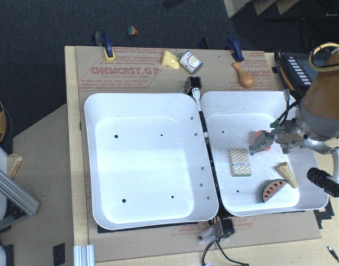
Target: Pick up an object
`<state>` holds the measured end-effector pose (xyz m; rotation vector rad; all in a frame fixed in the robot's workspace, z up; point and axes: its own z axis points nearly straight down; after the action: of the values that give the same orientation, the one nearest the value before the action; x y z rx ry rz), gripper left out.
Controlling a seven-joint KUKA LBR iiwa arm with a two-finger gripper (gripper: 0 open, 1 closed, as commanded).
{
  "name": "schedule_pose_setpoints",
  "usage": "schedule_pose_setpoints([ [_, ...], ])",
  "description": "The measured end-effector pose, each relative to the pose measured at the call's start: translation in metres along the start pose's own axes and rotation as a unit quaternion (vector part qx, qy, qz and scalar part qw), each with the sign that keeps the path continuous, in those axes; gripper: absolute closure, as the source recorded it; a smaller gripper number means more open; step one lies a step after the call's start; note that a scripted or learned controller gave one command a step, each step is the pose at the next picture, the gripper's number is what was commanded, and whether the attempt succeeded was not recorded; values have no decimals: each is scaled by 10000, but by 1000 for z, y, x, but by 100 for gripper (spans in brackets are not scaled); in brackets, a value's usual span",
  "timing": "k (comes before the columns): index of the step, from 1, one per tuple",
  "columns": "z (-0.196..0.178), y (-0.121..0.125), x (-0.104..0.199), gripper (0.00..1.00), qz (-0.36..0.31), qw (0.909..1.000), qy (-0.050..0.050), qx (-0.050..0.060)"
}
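At the nine o'clock side of the worktop: left bin, white, shallow, nothing lying in it; likely the drop-off half of the pair.

Along the twelve o'clock edge, outside both bins: blue clamp pinning the cardboard sheet, yellow wedge, small white box, second blue clamp, tan pear-shaped toy. These strays sit beyond the bin walls, probably out of the program's working area.

Right bin, touching the left along the centre seam. Contents, left to right: patterned card-like block lying flat near the middle; watermelon slice at five o'clock of it; pale cone piece just beside the slice, toward the three o'clock wall.

Gripper, reaching in from three o'clock, low over the bin at one o'clock of the block. A red-orange bit shows at the tip; whether the jaws are open or closed, or grip anything, cannot be told. Nearest candidate for picking: the block, apart from its neighbours and so easiest to approach.
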<state>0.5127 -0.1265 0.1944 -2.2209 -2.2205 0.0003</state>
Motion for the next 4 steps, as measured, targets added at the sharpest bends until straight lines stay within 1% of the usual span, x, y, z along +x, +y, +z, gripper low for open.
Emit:
schedule_pose_setpoints([
  [1, -264, 42, -4, 0, -16, 9999, -32, -118],
  [2, -80, 60, 162, 0, -79, 9999, 25, 80],
  [3, -101, 63, 151, 100, -1, 10000, -3, -17],
  [4, -283, 36, 182, 100, -26, 9999, 16, -111],
])
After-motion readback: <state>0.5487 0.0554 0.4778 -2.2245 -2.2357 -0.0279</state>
